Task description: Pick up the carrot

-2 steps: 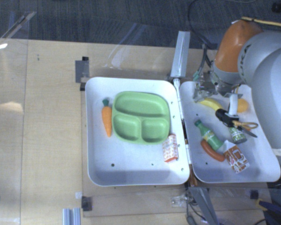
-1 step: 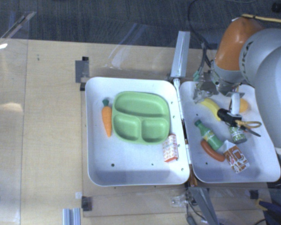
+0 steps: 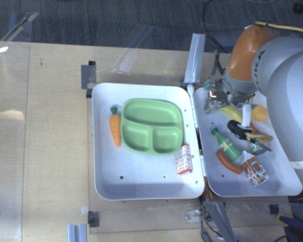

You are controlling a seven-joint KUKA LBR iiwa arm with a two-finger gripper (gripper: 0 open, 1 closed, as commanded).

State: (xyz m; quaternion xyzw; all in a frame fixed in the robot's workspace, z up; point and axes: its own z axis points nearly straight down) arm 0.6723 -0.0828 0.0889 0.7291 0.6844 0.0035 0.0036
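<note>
The carrot (image 3: 115,129), orange with a green top, lies lengthwise along the left side of the left bin (image 3: 141,188), close beside the green divided plate (image 3: 152,125). My gripper (image 3: 213,99) hangs over the far left corner of the right bin (image 3: 272,188), well to the right of the carrot and apart from it. The grey arm with its orange band covers the bin's far right part. Nothing shows between the gripper's tips.
A small red and white carton (image 3: 183,161) leans at the left bin's right wall. The right bin holds a green bottle (image 3: 227,146), a sausage (image 3: 229,164), a banana (image 3: 233,113), an orange fruit (image 3: 260,114) and a patterned packet (image 3: 256,172).
</note>
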